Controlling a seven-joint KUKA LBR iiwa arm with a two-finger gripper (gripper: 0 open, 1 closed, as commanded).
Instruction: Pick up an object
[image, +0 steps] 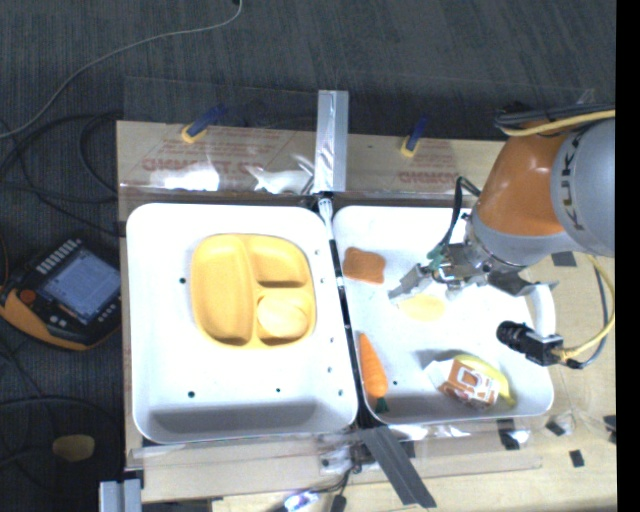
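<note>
In the right bin, my gripper hangs open near the middle, nothing between its fingers. A pale yellow round piece lies just below it, partly under the fingertips. To the gripper's left sits an orange-brown bread-like piece. A carrot lies along the bin's left wall. A yellow and orange snack packet rests at the front right.
The left bin holds a yellow divided tray. A metal divider strip stands behind the two bins. A handheld controller lies on the floor to the left. A black cable fitting juts from the arm.
</note>
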